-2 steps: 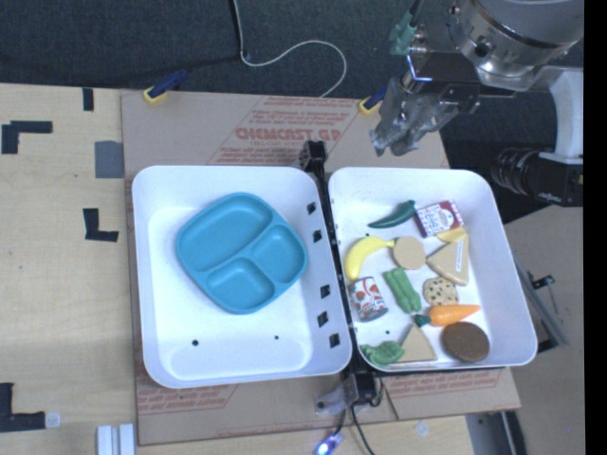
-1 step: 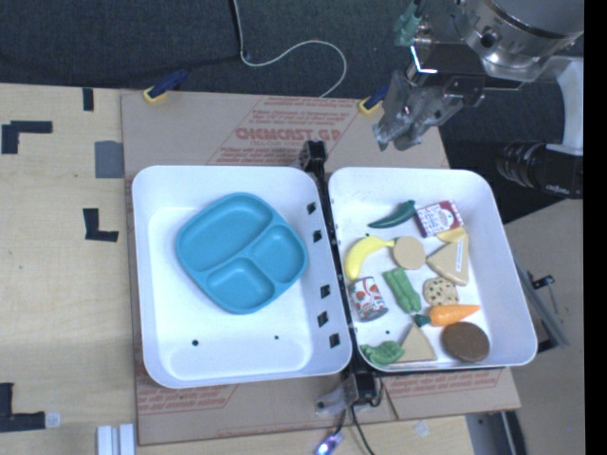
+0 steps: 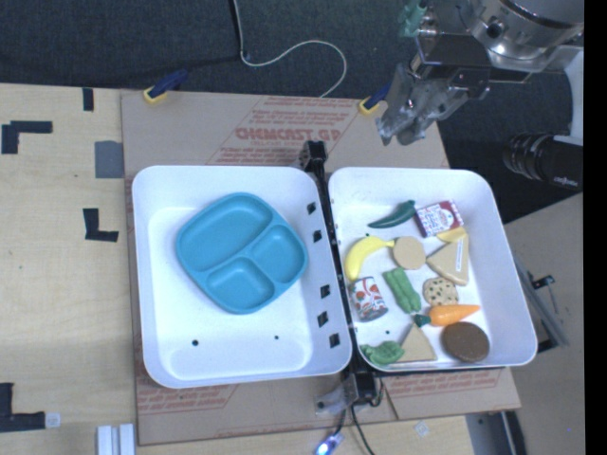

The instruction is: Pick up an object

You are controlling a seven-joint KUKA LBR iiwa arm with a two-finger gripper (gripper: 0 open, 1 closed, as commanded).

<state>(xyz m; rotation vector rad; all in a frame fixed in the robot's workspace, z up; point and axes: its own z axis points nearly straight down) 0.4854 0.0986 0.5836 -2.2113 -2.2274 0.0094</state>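
The gripper hangs above the cardboard sheet, just beyond the far rim of the right bin, and it touches nothing; its metal fingers point down and to the left, nothing is between them, and I cannot tell whether they are apart or together. Above it is the round shiny metal wrist of the arm. The right bin is a shallow white tray with rounded corners, and it holds all the small toy foods, which look like smooth plastic. Near its far wall lies a dark green curved pepper, and beside it a small dark red carton. More to the middle are a yellow banana, a round tan cookie, a pale wedge of cheese and a long green pod. A small can with a red label lies near the wall between the bins. Toward the near rim are an orange carrot, a brown flat disc and a green leafy piece. Beyond that middle wall, the left bin holds a light blue plate with three compartments and soft rounded edges.
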